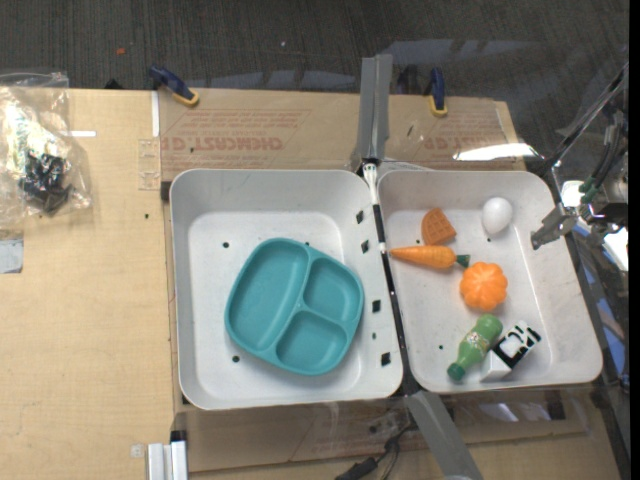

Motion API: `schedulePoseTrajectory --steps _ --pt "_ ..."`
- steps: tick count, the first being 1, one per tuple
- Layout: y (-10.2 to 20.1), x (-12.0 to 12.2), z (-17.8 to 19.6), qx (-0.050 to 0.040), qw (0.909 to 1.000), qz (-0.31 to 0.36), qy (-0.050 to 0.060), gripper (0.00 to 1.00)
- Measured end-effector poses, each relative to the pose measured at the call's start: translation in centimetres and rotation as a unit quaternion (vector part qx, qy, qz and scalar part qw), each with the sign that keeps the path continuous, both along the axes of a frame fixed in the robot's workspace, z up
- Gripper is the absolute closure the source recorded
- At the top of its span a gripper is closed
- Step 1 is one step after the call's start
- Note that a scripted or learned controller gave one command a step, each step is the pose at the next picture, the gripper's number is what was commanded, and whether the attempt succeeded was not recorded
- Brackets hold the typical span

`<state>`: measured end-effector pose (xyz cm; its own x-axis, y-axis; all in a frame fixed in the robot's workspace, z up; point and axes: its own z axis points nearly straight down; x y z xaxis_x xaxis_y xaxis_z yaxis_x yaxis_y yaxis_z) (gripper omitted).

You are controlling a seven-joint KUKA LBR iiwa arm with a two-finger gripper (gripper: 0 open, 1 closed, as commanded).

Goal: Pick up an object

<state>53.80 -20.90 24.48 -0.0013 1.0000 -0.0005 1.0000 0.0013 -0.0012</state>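
Left shallow white bin (pixel 190 298): holds one teal plastic plate with three compartments (pixel 295 306), lying flat, roughly centred, tilted a little against the bin walls.

Right shallow white bin (pixel 420 358): six small items.
- flat orange-brown wedge-shaped piece (pixel 437 226), upper middle
- white egg-shaped object (pixel 497 213), to the right of the wedge, near the back wall
- orange toy carrot with green stub (pixel 428 257), lying crosswise just below the wedge, tip towards the divider between the bins
- round ribbed orange fruit (pixel 484 284), just right of the carrot's green end
- green toy bottle (pixel 474 346), on its side, in the front part of the bin
- small black-and-white carton (pixel 514 348), touching or just beside the bottle, near the front right corner

Grey two-finger gripper (pixel 552 232): at the right wall of the right bin, level with the egg-shaped object and apart from it. Open or closed: cannot tell, view too small and cluttered there. Nothing seen held.

Bench: brown cardboard sheet (pixel 260 133) lies under the bins; clear plastic bag of small dark parts (pixel 38 153) at the far left
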Motion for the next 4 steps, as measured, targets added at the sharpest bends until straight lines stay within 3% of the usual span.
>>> schedulePoseTrajectory --steps 1,2,3,4 --pt "3.0 2.3 -14.5 0.0007 0.9991 0.044 0.001 0.00" --pt "3.5 -1.6 -15.3 0.0006 1.0000 -0.005 0.000 0.00" --pt "3.4 -1.5 -14.4 0.0003 1.0000 -0.006 -0.001 1.00" --pt "9.1 0.4 -4.1 -0.0005 0.9932 -0.117 -0.001 1.00"
